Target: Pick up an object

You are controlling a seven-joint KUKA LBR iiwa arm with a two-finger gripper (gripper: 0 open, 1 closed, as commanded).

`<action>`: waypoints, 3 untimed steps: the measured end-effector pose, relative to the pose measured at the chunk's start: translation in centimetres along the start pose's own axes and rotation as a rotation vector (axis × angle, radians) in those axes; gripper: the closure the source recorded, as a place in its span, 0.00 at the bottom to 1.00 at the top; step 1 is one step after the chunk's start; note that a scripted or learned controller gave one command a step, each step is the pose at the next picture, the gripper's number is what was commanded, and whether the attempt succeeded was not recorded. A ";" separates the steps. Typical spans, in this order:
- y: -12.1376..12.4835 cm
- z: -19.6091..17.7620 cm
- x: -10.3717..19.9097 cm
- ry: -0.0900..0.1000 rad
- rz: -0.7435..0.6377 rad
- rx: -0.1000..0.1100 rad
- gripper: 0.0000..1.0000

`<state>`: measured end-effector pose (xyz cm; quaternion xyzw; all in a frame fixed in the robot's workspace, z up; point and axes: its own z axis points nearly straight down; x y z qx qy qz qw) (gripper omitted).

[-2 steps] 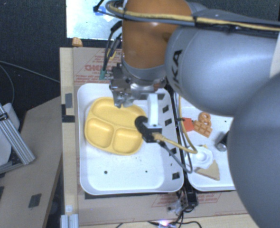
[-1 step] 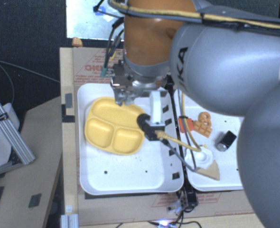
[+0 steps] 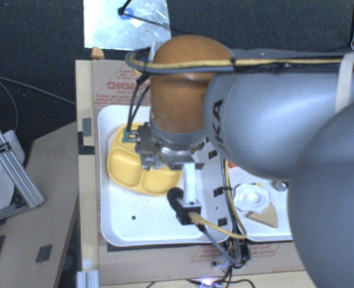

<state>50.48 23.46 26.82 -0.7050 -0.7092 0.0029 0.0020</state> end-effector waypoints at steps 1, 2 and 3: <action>3.8 -10.8 0.0 0.006 0.000 -0.020 1.00; 11.2 -5.6 -0.3 0.001 0.007 -0.009 1.00; 16.2 -13.2 -1.7 0.004 0.005 -0.018 1.00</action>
